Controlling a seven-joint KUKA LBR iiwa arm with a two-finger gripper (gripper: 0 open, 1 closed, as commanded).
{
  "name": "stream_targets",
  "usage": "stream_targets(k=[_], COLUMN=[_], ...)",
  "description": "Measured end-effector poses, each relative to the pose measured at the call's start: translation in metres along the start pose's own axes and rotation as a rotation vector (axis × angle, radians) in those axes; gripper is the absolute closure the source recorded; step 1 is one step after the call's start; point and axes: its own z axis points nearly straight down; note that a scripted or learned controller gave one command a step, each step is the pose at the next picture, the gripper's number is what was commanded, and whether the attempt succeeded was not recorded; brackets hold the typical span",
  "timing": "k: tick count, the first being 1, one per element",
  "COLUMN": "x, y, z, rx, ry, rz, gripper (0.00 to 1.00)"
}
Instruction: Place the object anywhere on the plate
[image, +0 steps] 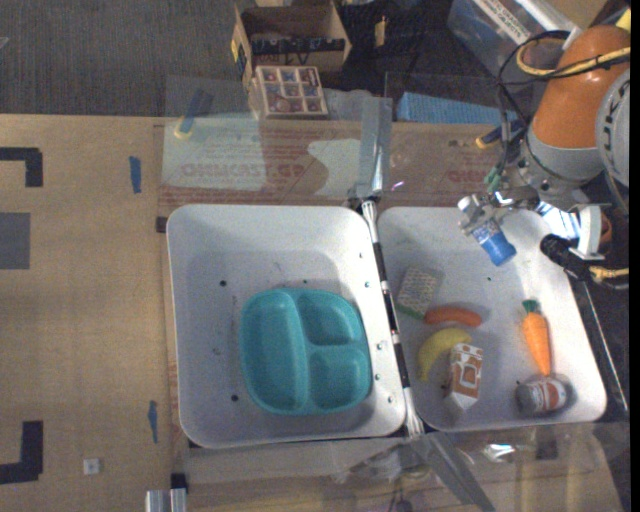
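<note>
A teal plate (305, 350) with three compartments lies in the left bin (200, 260), toward its front. My gripper (487, 222) hangs over the back of the right bin (590, 400), near its far right corner. It is shut on a small blue bottle (495, 245), which tilts down from between the fingers above the bin floor. The plate is far to the left of the gripper, across the divider between the bins.
In the right bin lie a grey textured block (420, 287), an orange-red sausage shape (452, 316), a banana (443, 348), a small carton (463, 378), a carrot (537, 338) and a can (543, 395). Boxes (290, 85) stand behind the bins.
</note>
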Motion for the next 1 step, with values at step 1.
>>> stream_targets(k=[1], x=[0.1147], y=[0.0222], z=[-0.0093], rx=[0.002], ry=[0.003], rz=[-0.098], gripper=[1.0])
